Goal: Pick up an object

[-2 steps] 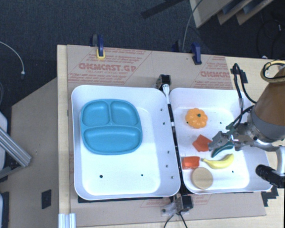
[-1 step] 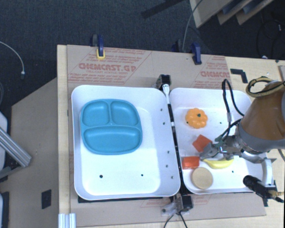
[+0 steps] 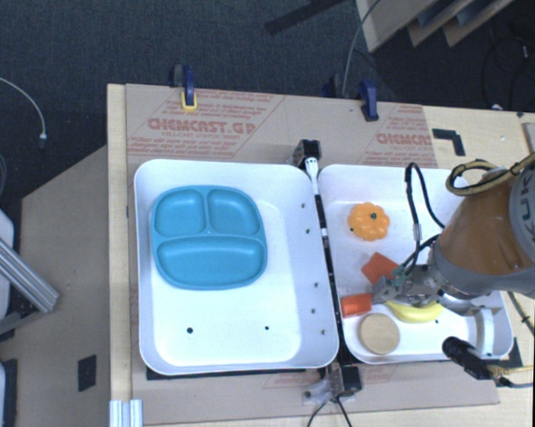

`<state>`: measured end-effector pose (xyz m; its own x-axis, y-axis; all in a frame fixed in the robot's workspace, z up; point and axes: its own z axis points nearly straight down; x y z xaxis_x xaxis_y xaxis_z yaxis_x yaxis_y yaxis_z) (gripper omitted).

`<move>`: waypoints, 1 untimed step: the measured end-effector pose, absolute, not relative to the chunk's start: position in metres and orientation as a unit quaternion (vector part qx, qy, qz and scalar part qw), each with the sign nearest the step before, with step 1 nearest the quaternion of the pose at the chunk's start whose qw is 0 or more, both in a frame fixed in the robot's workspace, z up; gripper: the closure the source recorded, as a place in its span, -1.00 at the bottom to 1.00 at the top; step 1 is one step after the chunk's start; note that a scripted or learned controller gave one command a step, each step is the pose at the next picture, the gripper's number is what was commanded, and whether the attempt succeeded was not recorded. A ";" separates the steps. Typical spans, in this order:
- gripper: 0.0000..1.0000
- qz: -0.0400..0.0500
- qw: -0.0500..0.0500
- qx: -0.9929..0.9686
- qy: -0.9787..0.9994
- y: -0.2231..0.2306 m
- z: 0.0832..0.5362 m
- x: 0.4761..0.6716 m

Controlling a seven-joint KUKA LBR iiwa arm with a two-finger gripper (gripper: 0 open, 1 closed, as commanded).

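Both white bins (image 3: 228, 347) look like smooth, glossy plastic; the blue tray (image 3: 211, 237) seems matt plastic. The bench (image 3: 126, 247) is perhaps paper-faced board.

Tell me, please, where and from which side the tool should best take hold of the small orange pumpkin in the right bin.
Probably grip the pumpkin across its round body, coming straight down from above. It sits alone near the right bin's far end, with bare floor all around, and its little green stem on top looks too small to hold.
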<state>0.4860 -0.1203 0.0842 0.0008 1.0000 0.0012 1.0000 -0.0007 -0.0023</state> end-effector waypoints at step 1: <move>1.00 -0.001 -0.001 -0.707 -0.707 -0.120 0.095 0.487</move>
<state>0.4865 -0.1200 0.0949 0.0011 1.0000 -0.0001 1.0000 -0.0011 0.0016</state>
